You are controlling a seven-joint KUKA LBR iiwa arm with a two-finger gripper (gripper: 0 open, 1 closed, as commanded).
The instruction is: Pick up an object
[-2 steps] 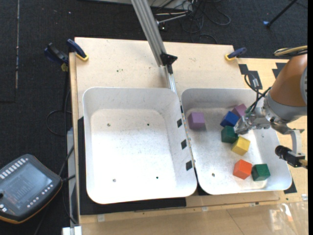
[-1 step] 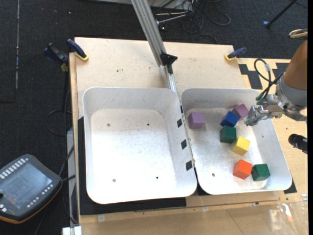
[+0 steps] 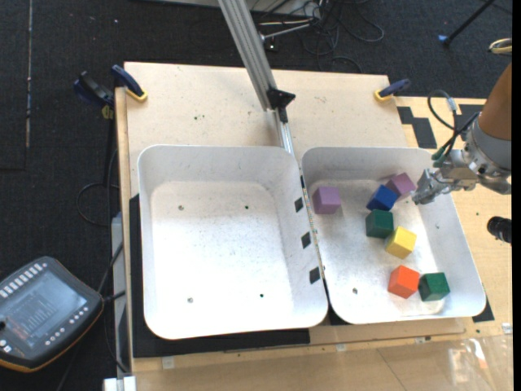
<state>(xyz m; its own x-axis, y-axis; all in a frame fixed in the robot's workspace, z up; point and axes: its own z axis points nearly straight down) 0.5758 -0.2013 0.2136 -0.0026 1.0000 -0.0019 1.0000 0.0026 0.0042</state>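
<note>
- Claw (image 3: 425,191) hovers at the right bin's (image 3: 460,243) far edge; whether it's open, I can't tell.
- Nearest target: mauve cube (image 3: 400,185), just to its left, touching the blue cube (image 3: 383,197).

My claw (image 3: 425,191) hangs over the right bin (image 3: 456,243), just beside a purple cube (image 3: 400,185) and a blue cube (image 3: 382,198). Green, yellow, orange and lilac cubes lie scattered nearby. The left bin (image 3: 163,218) sits alongside on the counter (image 3: 203,104).
</note>
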